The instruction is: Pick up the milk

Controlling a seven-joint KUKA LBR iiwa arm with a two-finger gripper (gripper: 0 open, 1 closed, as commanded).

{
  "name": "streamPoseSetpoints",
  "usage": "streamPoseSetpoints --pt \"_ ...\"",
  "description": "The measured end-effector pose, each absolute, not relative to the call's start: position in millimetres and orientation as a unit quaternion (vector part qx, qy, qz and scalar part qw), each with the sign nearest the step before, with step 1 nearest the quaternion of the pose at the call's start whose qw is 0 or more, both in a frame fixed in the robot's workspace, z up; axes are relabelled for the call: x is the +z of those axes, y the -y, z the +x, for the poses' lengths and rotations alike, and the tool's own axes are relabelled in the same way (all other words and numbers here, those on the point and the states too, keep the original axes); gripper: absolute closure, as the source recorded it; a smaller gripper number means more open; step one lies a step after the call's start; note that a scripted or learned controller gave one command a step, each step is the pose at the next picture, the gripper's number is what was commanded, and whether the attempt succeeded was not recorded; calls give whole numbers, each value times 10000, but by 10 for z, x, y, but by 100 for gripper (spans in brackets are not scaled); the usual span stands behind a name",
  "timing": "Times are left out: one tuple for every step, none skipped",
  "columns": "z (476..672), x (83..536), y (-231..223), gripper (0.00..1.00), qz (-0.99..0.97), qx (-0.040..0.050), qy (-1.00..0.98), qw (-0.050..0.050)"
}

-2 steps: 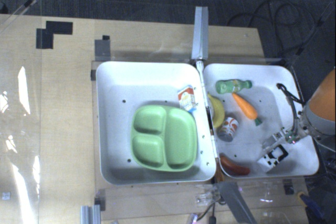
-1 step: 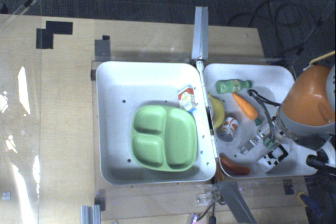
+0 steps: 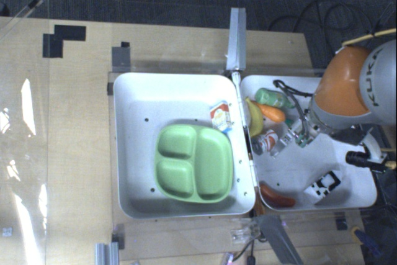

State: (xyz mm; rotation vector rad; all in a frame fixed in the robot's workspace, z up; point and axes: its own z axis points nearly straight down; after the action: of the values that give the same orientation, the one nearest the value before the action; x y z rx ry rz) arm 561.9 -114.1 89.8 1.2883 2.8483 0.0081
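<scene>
The milk (image 3: 221, 116), a small white carton with red print, leans against the right wall of the left bin (image 3: 133, 152), just above the green plate. My gripper (image 3: 287, 137) hangs over the right bin (image 3: 356, 195), low among the items there. It sits next to a small can (image 3: 264, 143) and about a hand's width to the right of the milk, across the bins' shared wall. The grey arm with its orange band (image 3: 344, 89) reaches in from the right.
A green divided plate (image 3: 194, 162) fills the middle of the left bin. In the right bin lie a banana (image 3: 253, 118), a carrot (image 3: 272, 113), a green bottle (image 3: 271, 97), a red sausage-like item (image 3: 277, 196) and a black-and-white block (image 3: 324, 185).
</scene>
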Motion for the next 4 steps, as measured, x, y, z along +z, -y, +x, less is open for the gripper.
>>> streamPoseSetpoints --pt "4889 1330 1344 0 3464 8 -9381 36" --pt "5101 895 871 0 3492 20 -9370 66" --pt "5139 1025 858 100 3484 42 -9373 116" --pt "5533 1870 168 100 2991 22 -9542 60"
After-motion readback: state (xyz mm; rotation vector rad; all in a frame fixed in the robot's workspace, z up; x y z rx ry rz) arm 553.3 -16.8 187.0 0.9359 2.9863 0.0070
